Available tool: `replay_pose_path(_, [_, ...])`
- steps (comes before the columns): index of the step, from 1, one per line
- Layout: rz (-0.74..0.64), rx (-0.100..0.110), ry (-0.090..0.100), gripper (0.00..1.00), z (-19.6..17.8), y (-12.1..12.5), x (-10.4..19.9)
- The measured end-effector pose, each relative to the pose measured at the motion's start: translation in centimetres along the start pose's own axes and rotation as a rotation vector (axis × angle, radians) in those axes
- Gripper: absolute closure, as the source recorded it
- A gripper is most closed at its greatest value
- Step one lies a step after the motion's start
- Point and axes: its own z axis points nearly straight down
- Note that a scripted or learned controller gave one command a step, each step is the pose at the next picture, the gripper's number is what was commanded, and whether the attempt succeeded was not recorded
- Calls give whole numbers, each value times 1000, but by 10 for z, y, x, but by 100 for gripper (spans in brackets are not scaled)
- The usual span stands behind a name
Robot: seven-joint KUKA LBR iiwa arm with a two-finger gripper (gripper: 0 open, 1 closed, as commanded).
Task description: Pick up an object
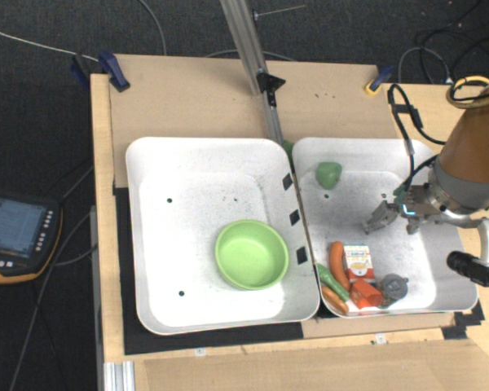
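A wooden bench (196, 88) stands on dark carpet (33, 96). Blue clamps grip its far edge at 11 o'clock (112, 70) and 1 o'clock (379, 78). A metal pole (244, 31) slants in from 12 o'clock, ending between the two bins. A handheld pendant (16, 235) with a screen lies on the carpet at 9 o'clock. Thin cables (106, 6) loop across the carpet at 11 o'clock.
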Motion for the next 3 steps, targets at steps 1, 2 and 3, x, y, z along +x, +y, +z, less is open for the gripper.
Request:
replay_pose_path(1, [0,1,0,0,52,-1,0])
replay_pose_path(2, [0,-4,-1,100,39,1,0])
replay_pose_path(3, [0,-6,-1,100,-4,7,-1])
